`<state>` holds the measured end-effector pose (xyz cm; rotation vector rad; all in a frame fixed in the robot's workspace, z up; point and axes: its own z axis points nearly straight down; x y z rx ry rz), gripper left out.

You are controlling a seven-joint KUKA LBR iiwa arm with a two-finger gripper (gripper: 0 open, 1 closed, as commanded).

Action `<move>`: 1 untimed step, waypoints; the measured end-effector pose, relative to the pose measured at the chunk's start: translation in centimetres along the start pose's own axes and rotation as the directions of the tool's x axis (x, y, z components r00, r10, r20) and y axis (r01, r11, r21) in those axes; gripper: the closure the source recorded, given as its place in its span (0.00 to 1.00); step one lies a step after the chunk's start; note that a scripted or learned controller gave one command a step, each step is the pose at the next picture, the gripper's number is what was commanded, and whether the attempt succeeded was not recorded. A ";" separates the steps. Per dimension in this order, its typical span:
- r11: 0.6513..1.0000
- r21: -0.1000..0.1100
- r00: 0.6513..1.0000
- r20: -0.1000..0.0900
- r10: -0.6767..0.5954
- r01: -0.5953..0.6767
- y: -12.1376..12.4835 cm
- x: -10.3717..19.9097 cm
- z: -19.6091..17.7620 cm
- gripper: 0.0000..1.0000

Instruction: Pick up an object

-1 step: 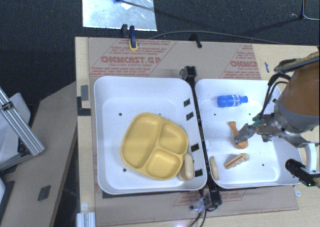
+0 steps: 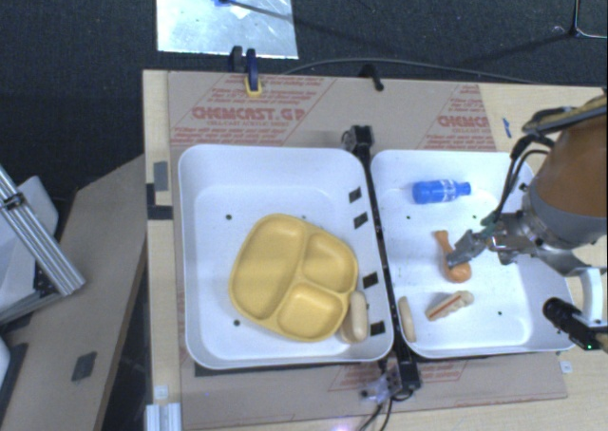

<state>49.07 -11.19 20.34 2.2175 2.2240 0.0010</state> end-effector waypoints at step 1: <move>1.000 0.004 1.000 -0.001 0.002 -0.002 0.0 -0.3 4.2 0.00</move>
